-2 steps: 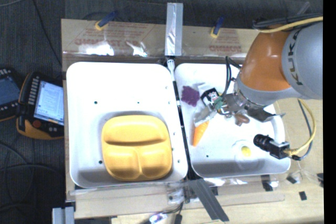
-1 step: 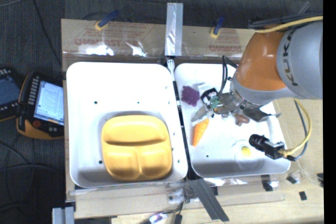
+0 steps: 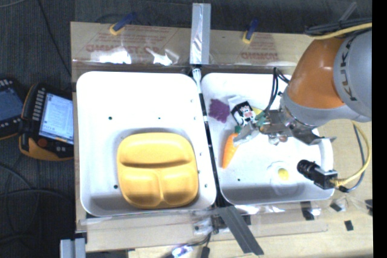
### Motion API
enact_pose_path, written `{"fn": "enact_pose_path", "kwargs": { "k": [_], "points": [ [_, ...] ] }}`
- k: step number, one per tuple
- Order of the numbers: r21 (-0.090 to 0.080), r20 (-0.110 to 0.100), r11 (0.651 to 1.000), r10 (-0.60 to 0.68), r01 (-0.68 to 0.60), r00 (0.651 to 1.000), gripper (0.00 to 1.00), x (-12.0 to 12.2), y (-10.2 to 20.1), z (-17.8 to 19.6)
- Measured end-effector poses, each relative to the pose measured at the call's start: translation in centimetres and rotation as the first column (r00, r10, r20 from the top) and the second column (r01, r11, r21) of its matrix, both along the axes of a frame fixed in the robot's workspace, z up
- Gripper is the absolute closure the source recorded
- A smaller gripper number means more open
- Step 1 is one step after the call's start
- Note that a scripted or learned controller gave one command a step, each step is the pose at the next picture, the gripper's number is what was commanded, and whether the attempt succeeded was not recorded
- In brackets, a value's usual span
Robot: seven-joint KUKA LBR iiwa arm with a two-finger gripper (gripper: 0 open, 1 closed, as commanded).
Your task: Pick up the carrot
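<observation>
1. A teach pendant [image 3: 45, 121] lies on the floor off the worktop's [image 3: 81, 48] left edge.
2. The left bin [image 3: 103, 93] holds a yellow bread-shaped toy [image 3: 157, 169] near its front edge.
3. In the right bin [image 3: 266, 187], the carrot [image 3: 228, 150] lies by the left wall, tip toward the front edge.
4. A purple grape bunch [image 3: 219, 109] sits behind it.
5. The gripper [image 3: 247, 124] hangs just right of the carrot's top; whether it's apart or together, I cannot tell.
6. A small yellow piece [image 3: 282, 174] rests near the front right corner.

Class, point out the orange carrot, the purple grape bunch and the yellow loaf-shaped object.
Orange carrot [image 3: 228, 150]: camera view, mid-body.
Purple grape bunch [image 3: 219, 110]: camera view, centre.
Yellow loaf-shaped object [image 3: 158, 169]: camera view, top face.
</observation>
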State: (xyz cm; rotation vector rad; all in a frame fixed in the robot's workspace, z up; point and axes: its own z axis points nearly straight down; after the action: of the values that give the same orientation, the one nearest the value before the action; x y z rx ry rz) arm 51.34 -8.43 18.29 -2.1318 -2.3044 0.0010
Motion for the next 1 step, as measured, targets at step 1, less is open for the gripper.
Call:
{"fn": "enact_pose_path", "kwargs": {
  "k": [1],
  "points": [
    [-0.002,0.0,0.994,0.106,-0.106,0.994,0.0,2.74,3.84,-0.01]
  ]
}}
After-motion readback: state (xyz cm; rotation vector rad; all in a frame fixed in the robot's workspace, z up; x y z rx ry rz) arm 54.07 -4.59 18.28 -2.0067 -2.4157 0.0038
